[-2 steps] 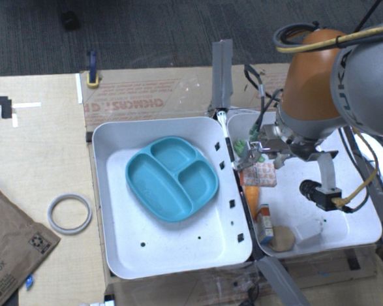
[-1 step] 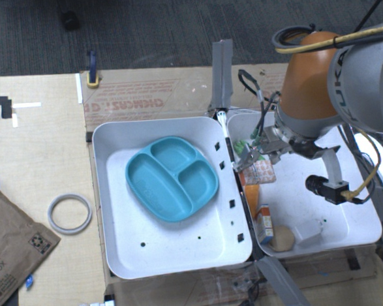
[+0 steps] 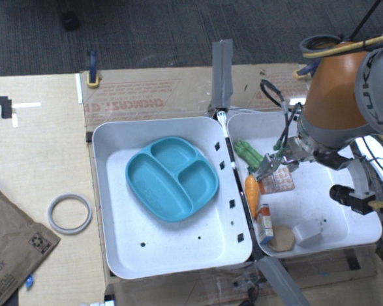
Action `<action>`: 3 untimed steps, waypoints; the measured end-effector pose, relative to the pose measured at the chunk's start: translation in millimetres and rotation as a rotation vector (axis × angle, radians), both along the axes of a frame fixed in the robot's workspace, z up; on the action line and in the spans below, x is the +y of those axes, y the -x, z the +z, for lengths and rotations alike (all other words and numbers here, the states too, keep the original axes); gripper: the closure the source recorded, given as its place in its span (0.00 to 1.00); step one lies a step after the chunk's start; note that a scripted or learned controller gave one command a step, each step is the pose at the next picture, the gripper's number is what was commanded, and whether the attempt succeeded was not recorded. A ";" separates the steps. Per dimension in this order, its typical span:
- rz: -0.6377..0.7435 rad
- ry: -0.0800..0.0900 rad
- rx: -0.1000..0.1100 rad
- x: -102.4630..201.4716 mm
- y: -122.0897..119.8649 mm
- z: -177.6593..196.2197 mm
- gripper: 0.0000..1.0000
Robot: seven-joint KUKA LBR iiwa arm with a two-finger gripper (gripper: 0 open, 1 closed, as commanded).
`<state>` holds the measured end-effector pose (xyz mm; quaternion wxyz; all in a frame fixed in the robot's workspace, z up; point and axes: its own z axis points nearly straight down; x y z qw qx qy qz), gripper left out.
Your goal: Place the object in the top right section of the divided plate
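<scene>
The teal divided plate (image 3: 172, 178), oval with three sections, lies tilted in the left bin (image 3: 117, 206), while the gripper (image 3: 266, 168) hangs over the right bin (image 3: 341, 230) near a carrot (image 3: 252, 192), its jaw state unclear.

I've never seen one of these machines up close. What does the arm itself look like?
The arm is bulky and rounded, grey with a broad orange band and dark lettering on its side. Thin black cables loop around its wrist. At its end is a small metal gripper with two slim fingers.
</scene>
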<state>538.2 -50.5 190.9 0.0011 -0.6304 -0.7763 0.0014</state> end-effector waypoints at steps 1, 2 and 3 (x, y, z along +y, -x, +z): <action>0.097 -0.001 0.000 21.2 20.1 -0.3 1.00; 0.213 0.000 -0.002 74.0 47.3 39.3 1.00; 0.325 0.000 -0.001 83.7 4.0 -0.5 1.00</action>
